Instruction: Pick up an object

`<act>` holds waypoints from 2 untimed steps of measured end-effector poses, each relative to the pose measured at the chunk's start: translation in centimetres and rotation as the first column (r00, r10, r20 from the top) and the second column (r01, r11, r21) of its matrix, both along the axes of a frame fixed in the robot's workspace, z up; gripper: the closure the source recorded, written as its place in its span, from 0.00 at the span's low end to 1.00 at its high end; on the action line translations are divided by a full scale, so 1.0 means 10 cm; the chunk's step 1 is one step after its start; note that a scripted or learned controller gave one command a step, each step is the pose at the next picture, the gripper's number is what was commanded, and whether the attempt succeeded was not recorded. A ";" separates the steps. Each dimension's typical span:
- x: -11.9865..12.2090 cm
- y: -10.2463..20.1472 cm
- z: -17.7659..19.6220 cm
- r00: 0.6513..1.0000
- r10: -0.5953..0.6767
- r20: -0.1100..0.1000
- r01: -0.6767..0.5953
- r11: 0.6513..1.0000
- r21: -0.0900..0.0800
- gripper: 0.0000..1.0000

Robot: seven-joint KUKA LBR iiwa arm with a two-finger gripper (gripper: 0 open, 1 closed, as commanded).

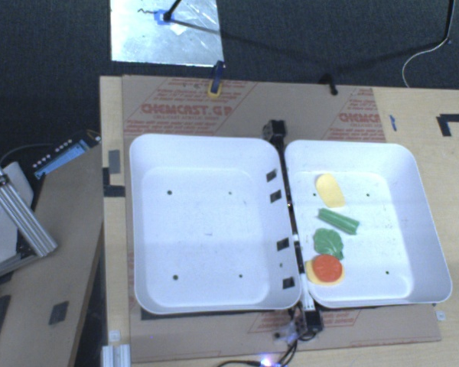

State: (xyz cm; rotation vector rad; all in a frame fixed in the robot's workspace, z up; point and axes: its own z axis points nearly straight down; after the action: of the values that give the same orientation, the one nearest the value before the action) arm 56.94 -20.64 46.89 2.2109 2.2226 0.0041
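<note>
The right bin (pixel 413 205) holds several small objects along its left side. A yellow oblong piece (pixel 330 190) lies farthest back. In front of it a green stick-shaped piece (pixel 338 220) lies at a slant. A darker green leafy piece (pixel 328 241) follows, touching a red round object (pixel 327 267) that rests on a yellow disc near the bin's front left corner.
The left bin (pixel 206 224) stands beside the right one, joined by a black clipped seam (pixel 287 220). Both rest on a cardboard sheet (pixel 183 102). A shiny metal plate (pixel 166 19) lies at the back and an aluminium frame (pixel 15 212) at the left.
</note>
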 end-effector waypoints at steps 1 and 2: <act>-0.17 0.00 0.14 1.000 -0.003 -0.001 0.003 1.000 0.001 1.00; -0.30 0.00 0.30 1.000 -0.003 -0.001 0.003 1.000 0.001 1.00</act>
State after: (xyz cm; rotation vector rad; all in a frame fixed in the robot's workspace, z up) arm 53.97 -20.62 49.88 2.2158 2.2200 0.0037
